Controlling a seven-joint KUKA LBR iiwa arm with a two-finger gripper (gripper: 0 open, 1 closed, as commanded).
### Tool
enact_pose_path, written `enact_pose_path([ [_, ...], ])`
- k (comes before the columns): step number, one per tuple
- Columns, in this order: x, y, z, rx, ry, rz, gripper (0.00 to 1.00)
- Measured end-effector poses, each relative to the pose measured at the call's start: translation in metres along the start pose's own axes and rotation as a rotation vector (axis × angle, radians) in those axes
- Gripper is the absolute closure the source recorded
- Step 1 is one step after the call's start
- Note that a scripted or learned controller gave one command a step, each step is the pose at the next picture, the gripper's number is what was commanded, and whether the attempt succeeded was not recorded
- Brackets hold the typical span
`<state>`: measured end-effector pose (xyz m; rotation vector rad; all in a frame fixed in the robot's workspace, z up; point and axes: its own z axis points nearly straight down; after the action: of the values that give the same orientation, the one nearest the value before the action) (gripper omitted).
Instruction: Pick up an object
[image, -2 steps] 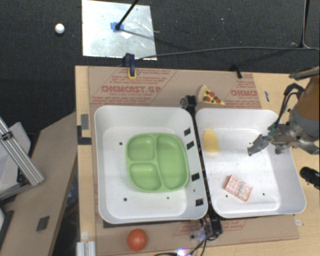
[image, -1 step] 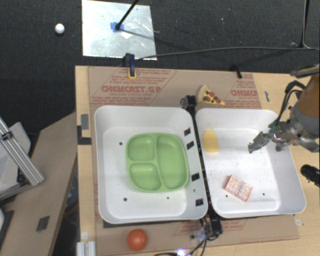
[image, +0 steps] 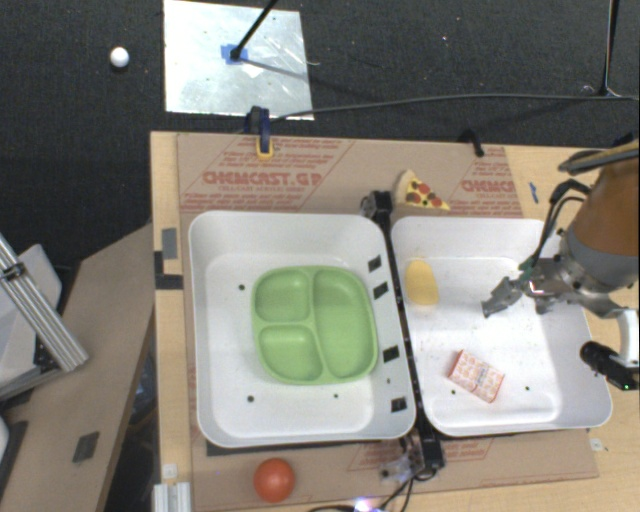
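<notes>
Two objects lie in the right bin: a yellow oblong piece near its left wall and a pink and red packet toward the front. My gripper reaches in from the right and hangs over the middle of this bin. It is to the right of the yellow piece and above and behind the packet, apart from both. Nothing shows in its grasp. A green divided plate rests in the left bin.
A toy pizza slice lies on the cardboard behind the right bin. A red ball sits in front of the left bin. A blue and yellow clamp holds the cardboard's back edge. Cables cross the dark floor behind.
</notes>
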<state>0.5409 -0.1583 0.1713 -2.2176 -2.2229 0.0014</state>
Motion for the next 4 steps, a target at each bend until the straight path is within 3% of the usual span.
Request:
enact_pose_path([
  [2, -0.004, -0.008, 0.089, 0.000, 0.000, 0.001, 0.00],
  [3, -0.004, -0.007, 0.076, -0.005, -0.001, 0.000, 1.00],
  [4, -0.008, -0.004, 0.032, -0.008, -0.002, -0.001, 1.00],
])
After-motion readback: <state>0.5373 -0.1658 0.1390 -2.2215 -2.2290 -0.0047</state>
